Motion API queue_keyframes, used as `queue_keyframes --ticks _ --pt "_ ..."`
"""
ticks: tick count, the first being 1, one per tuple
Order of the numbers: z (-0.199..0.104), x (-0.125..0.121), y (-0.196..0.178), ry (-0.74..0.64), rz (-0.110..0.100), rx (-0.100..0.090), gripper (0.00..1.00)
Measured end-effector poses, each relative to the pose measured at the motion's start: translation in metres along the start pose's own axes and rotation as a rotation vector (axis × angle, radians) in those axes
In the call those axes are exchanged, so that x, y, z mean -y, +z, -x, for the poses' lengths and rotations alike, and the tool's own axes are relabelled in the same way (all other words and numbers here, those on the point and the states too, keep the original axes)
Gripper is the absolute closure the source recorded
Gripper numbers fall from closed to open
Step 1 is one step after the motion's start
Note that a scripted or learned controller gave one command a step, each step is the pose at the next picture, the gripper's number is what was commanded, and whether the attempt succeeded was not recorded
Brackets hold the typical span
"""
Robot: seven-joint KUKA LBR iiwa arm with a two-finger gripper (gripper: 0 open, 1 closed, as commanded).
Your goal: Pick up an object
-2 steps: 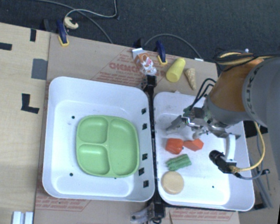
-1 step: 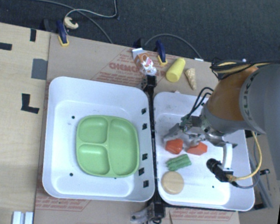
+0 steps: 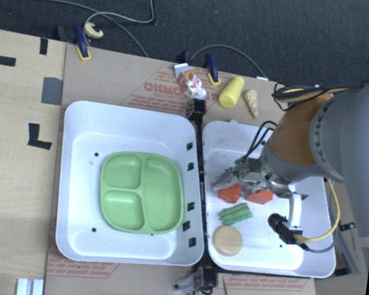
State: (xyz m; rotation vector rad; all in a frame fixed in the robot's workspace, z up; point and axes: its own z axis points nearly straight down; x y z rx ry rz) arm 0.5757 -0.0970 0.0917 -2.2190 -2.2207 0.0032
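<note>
Grey, smooth-cased arm (image 3: 350, 132) with orange band, nearest the lens, reaching over the right bin (image 3: 311, 263); gripper (image 3: 234, 179) set close by a red wedge (image 3: 230, 193) near the bin's middle, its opening not discernible. Beside the wedge a second red piece (image 3: 260, 196), a ridged green object (image 3: 235, 214) and a round tan disc (image 3: 228, 241) near the front wall, with bare white floor toward the right rim. Left bin (image 3: 85, 129) holding a matte green three-compartment plate (image 3: 142, 192), white margin on every side.

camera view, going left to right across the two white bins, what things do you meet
green divided plastic plate in the left bin → green ridged toy vegetable and round tan disc → grey arm with the orange band
</note>
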Motion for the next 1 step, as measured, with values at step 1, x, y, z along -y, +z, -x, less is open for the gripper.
queue_keyframes --ticks 1 --pt "-0.0008 -0.0001 -0.0094 -0.001 -0.001 -0.001 1.0"
